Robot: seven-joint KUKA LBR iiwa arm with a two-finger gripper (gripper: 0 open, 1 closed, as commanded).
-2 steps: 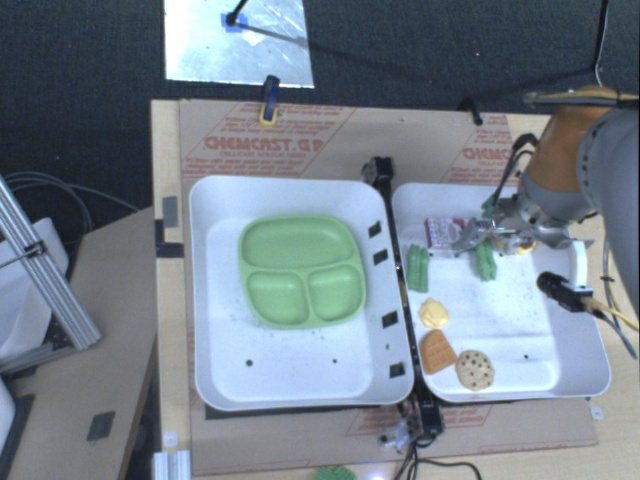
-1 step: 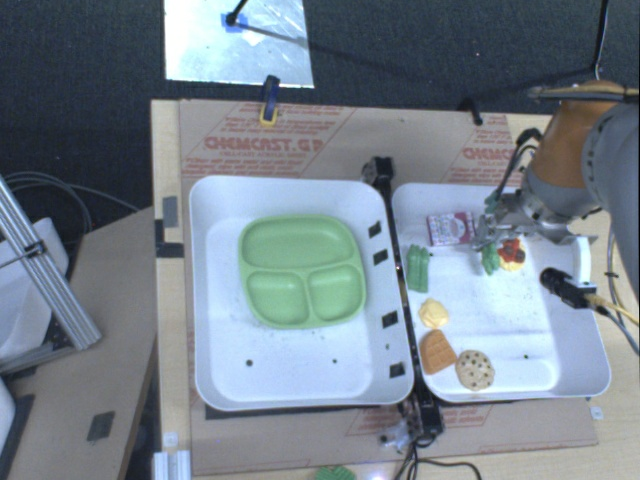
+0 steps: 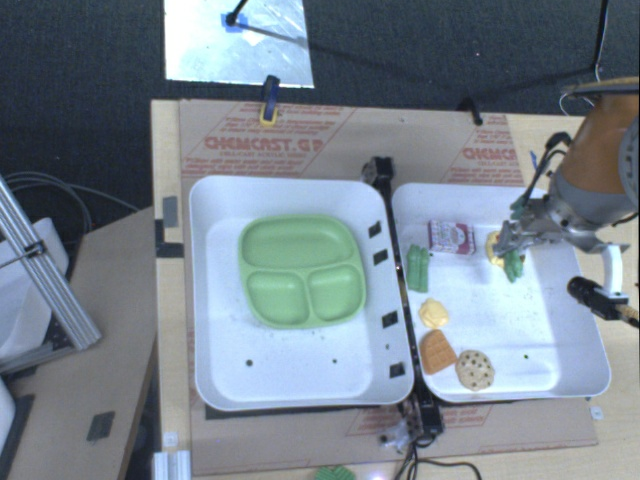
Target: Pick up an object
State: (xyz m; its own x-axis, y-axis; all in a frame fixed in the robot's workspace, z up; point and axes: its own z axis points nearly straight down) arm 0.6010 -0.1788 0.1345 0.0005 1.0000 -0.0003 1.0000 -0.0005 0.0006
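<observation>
Two white bins sit side by side on the bench. The left bin (image 3: 215,368) carries a green tray (image 3: 300,270) with three compartments, lying flat near its centre.

The right bin (image 3: 560,363) holds the loose items. A green block (image 3: 418,267) lies at the 9 o'clock edge, hard against the divider. A pink-and-white packet (image 3: 450,236) lies toward 11 o'clock. A yellow piece (image 3: 433,314) sits at 8 o'clock, an orange wedge (image 3: 437,351) just below it, and a cookie (image 3: 475,369) at 7 o'clock, just beside the wedge.

The arm (image 3: 600,163) (orange band visible) reaches in from 3 o'clock. The gripper (image 3: 511,249) is low over the bin's 1 o'clock area. A small green object (image 3: 515,266) and a yellow object (image 3: 493,247) show at its tip; the green one appears to be between the fingers, though contact cannot be confirmed at this resolution, nor can the finger spacing.
</observation>
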